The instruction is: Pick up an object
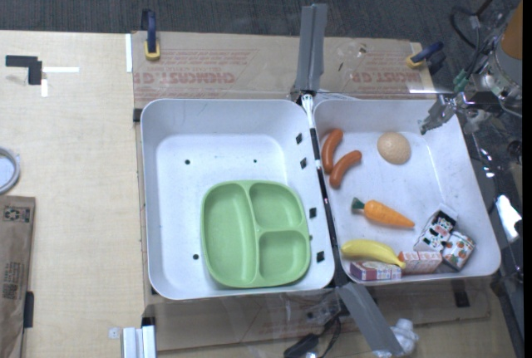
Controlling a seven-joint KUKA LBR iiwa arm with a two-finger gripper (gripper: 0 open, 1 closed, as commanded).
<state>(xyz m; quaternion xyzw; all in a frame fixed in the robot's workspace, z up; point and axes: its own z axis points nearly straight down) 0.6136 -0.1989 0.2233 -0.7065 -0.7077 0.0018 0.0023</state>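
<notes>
Gripper [438, 114] hovers over right bin's [465, 182] far corner (near egg [394, 148]).

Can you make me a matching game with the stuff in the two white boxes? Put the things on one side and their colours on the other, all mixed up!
Things:
1. divided plate
2. carrot
3. banana
4. egg

Colours:
A. yellow
B. pale tan
C. light green
D. orange with a green top

Right pairs: 1-C, 2-D, 3-A, 4-B.

The divided plate lies in the left bin; the carrot, banana and egg lie in the right bin.
</notes>
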